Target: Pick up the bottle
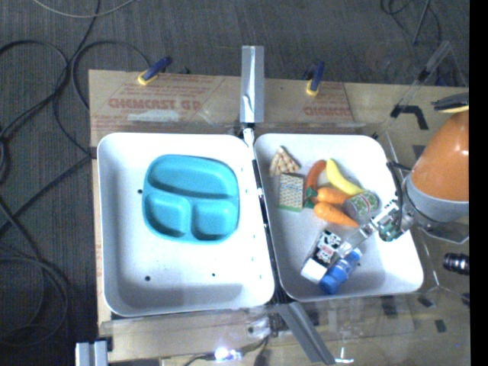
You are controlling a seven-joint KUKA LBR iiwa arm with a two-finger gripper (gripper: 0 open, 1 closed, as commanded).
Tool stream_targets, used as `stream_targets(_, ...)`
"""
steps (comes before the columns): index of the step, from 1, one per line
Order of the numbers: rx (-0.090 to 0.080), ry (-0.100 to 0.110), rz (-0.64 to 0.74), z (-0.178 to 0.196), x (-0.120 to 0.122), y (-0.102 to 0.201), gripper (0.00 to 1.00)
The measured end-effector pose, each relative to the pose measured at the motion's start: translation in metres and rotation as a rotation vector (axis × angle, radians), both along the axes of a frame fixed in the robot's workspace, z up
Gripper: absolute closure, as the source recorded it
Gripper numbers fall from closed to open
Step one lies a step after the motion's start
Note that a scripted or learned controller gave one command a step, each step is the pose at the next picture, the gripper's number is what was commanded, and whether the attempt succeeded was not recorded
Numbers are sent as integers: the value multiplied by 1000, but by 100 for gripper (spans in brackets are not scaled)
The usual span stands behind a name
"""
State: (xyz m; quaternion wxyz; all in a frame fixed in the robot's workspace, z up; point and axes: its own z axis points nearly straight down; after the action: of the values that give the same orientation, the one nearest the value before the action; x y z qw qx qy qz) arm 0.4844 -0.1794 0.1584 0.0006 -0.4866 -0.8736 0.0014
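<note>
Hand sits low over the right bin, at the end of the grey arm with orange band coming in from the right; whether it is apart or together cannot be told at this size, and nothing is seen gripped in it. Bottle lies on its side near the front of the right bin, clear body with blue cap end pointing to the front-left, just below and left of the hand, not lifted. Touching the bottle on its left is a small white box with black-and-white print. Behind these, a cluster: two orange carrots, a yellow banana, a small green-labelled can just beside the hand, a green-and-tan packet, and a tan ridged piece at the back-left corner. Left bin holds a blue three-compartment tray, lying flat, well apart from the hand. Both bins sit side by side on the table, with two blue-and-yellow clamps at the back edge and a metal post between the bins at the rear.
</note>
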Motion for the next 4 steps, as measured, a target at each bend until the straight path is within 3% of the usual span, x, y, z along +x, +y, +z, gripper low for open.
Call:
stream_targets(1, 0, 0, 0, 0, 0, 0, 0)
stream_targets(2, -3, -14, 144, -42, 4, 25, 0)
stream_targets(3, 18, -24, 200, -49, 12, 14, 0)
stream_targets(4, 9, -32, 208, -49, 14, 14, 0)
